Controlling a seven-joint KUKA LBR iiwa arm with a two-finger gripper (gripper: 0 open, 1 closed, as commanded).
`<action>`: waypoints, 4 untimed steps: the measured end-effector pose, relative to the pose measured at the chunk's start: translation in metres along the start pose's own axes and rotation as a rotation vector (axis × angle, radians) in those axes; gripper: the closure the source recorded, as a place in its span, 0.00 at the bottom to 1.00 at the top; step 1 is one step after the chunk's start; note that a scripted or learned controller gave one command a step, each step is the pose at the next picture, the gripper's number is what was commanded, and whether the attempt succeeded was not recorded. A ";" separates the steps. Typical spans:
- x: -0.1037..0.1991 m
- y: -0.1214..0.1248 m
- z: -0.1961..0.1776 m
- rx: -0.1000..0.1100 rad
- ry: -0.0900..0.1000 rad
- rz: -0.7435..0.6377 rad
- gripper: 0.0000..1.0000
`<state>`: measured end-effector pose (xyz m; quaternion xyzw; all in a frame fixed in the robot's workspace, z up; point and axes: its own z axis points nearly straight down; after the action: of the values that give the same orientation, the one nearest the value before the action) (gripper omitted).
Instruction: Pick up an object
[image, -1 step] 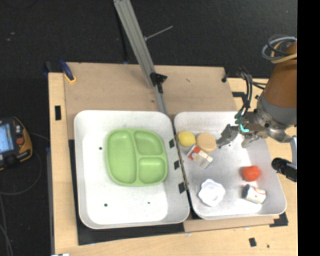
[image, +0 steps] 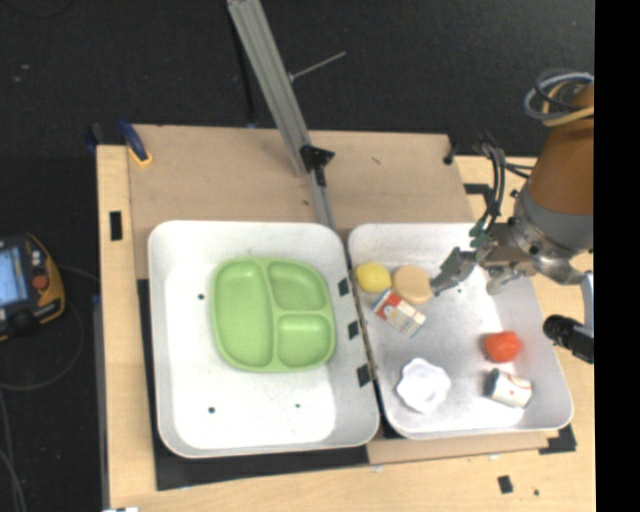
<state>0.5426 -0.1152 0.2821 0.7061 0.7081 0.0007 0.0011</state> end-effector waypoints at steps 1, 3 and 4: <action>-0.006 -0.004 0.061 0.006 -0.001 0.004 0.00; -0.015 -0.020 0.172 0.006 -0.001 0.004 0.00; -0.015 -0.017 0.158 -0.002 0.001 0.007 1.00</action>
<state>0.5262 -0.1299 0.1242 0.7085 0.7057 0.0018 0.0013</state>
